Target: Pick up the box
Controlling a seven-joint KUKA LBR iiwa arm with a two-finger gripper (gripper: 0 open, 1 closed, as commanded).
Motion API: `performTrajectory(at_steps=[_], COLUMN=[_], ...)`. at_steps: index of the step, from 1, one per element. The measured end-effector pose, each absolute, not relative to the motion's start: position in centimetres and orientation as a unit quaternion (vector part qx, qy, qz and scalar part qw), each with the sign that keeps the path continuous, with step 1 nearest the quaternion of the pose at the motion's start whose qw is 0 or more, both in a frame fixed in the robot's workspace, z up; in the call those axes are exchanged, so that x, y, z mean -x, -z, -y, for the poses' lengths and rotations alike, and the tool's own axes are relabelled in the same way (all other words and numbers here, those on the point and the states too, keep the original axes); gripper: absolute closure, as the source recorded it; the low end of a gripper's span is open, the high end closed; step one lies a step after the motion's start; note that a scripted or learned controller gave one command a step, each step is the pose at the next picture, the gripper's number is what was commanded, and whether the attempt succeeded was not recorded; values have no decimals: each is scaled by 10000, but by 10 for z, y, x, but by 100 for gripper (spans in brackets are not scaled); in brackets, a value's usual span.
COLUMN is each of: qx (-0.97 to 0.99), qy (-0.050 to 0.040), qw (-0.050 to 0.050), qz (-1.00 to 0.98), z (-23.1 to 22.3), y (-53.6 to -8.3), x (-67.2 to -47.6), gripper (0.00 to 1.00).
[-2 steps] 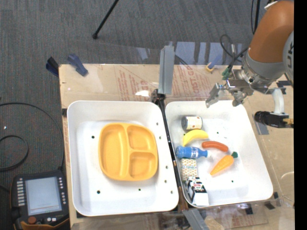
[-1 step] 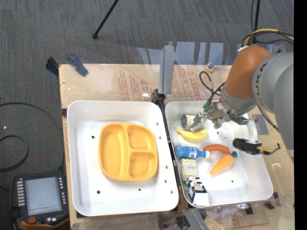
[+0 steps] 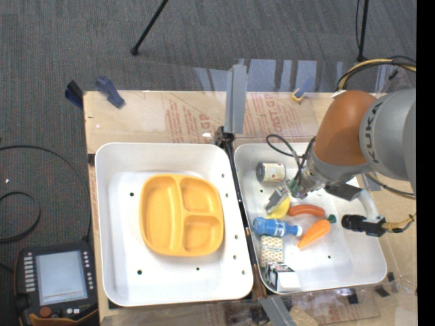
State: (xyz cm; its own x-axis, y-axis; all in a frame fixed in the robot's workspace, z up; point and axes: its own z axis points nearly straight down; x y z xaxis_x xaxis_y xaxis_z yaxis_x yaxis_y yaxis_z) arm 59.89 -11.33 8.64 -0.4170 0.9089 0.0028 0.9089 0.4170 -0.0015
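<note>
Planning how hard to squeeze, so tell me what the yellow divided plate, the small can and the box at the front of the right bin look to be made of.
Plate: likely plastic, matte, one even yellow, moulded compartments.
Can: probably metal, with a grey end and a pale label.
Box: seemingly printed cardboard, flat faces with a pattern; too small to be sure.

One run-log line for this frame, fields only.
gripper: low in right white bin, above yellow banana | small patterned cardboard box: lying near bin's front, untouched | yellow divided plate: left bin

arm: enters from right, orange band up, wrist angled down-left | pincer (image 3: 280, 200): low, finger state unclear
</note>
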Motion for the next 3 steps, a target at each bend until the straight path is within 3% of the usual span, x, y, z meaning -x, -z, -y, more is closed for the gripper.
performTrajectory(at_steps=[1,2,3], qx=[5417,5667,6548], qy=[9,-3,-8], qw=[15,14,16], qz=[8406,8239,7558], z=[114,63,89], y=[-96,-186,-175], x=[-600,-565,-566], gripper=[100,100,100])
